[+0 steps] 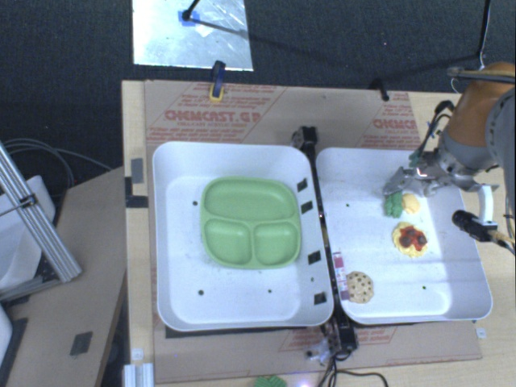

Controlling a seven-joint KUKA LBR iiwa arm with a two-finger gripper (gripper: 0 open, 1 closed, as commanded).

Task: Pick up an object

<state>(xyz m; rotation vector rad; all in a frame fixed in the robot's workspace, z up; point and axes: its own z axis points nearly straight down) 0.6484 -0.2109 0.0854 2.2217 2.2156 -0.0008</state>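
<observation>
Seen from the one camera above, the surface (242,103) is covered by brown protective sheeting printed with red lettering, and it carries two shallow white bins side by side. The left bin (173,232) holds a green divided plate (250,220) with three compartments, lying flat near its middle. The right bin (451,289) holds several small food-like pieces: a green leafy piece (393,205) touching a pale yellow piece (412,204) near the far side, a yellow round with red topping (411,239) just nearer the camera, and a speckled cookie (358,286) by the bin's near left corner, well apart from the others.

The grey arm with its orange band (482,95) comes in from the right, and the hand (403,182) hangs low over the far part of the right bin, right above the green leafy piece and the pale yellow piece. Whether its fingers are spread or closed cannot be told from this angle, and nothing can be seen between them.

Around the surface lies dark carpet (64,55). A shiny metallic sheet (192,22) rests on it beyond the far edge. A yellow and blue clamp (217,81) sits at that far edge. To the left stand a lower tan board (85,280) and a slanted aluminium frame rail (36,216).
</observation>
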